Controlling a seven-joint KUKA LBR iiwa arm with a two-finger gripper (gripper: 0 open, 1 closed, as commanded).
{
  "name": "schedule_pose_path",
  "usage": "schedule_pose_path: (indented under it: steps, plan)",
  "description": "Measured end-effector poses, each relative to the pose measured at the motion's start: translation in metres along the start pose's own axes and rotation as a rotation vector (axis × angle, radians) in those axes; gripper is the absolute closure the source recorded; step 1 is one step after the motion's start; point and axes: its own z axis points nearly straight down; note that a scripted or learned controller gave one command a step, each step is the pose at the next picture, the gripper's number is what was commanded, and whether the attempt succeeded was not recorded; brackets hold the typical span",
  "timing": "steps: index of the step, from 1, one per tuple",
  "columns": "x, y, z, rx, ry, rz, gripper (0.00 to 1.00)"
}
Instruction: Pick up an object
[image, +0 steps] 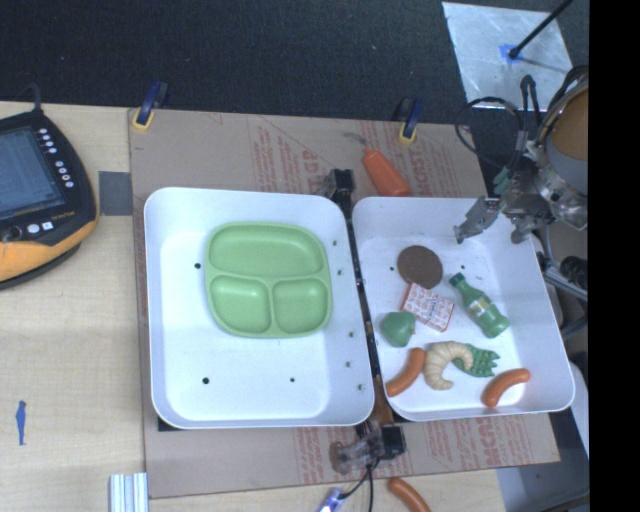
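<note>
The gripper (495, 222) hung with its fingers parted and nothing between them over the right bin's (553, 330) far corner, apparently at the approach step, well apart from the green bottle (478, 305) (lying nearest), so the next move called for descending onto it.

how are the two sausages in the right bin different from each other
The left sausage lies tilted beside the croissant, with its lower end at the right bin's front edge. The right sausage lies closer to level in the front right corner, and looks thicker and brighter orange. Both are smooth, reddish-orange and near the front edge.
</note>
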Motion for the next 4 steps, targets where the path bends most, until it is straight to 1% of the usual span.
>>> schedule_pose_path:
  steps: [1, 2, 3, 4]
  plan:
    - [0.018, 0.035, 0.13, 0.004, 0.0, 0.0, 0.0]
    - [-0.05, 0.05, 0.137, -0.001, 0.001, 0.002, 0.0]
    - [0.04, -0.053, 0.138, 0.002, 0.001, -0.002, 0.0]
    - [0.051, 0.018, 0.137, -0.001, 0.001, 0.001, 0.0]
